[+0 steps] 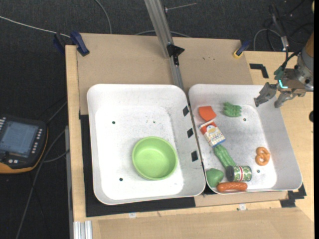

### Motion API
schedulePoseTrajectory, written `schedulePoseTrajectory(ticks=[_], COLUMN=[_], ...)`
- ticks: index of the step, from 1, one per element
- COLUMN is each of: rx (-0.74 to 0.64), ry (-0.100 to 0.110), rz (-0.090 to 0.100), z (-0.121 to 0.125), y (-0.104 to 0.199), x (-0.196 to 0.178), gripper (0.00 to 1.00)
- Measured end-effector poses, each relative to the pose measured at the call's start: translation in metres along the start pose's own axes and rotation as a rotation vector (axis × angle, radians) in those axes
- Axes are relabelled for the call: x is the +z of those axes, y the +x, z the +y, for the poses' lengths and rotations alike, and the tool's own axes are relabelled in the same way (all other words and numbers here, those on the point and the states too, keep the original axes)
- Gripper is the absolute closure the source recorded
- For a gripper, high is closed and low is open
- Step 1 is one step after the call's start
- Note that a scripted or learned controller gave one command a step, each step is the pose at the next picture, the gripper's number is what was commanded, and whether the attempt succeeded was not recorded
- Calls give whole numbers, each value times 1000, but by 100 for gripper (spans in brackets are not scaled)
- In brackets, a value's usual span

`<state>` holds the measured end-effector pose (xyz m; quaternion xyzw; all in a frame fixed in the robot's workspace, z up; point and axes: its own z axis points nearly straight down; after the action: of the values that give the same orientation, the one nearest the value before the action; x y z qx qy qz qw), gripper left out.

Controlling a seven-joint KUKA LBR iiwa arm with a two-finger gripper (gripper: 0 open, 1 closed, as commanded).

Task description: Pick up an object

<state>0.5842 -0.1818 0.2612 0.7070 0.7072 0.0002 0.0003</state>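
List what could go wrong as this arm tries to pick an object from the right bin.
1. The can, sausage and cucumber lie packed in a corner, so the gripper may nudge neighbours or grab none.
2. The pretzel lies flat and may slip.
3. The gripper hovers by the bin's rim and might clip it.

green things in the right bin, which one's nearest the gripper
The small green toy at the bin's top, just left of the gripper. The cucumber and green lump lie lower.

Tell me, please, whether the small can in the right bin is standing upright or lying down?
Lying down: the can rests on its side near the right bin's front edge, label facing up.
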Motion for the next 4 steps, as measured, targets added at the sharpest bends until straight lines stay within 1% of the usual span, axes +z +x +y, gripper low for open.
schedulePoseTrajectory(ticks=[1, 2, 3, 4], rx=[0, 0, 0, 0], ry=[0, 5, 6, 5], rz=[0, 1, 1, 1], z=[0, -10, -11, -12], y=[0, 2, 4, 4], x=[0, 54, 117, 168], gripper=[0, 0, 0, 0])
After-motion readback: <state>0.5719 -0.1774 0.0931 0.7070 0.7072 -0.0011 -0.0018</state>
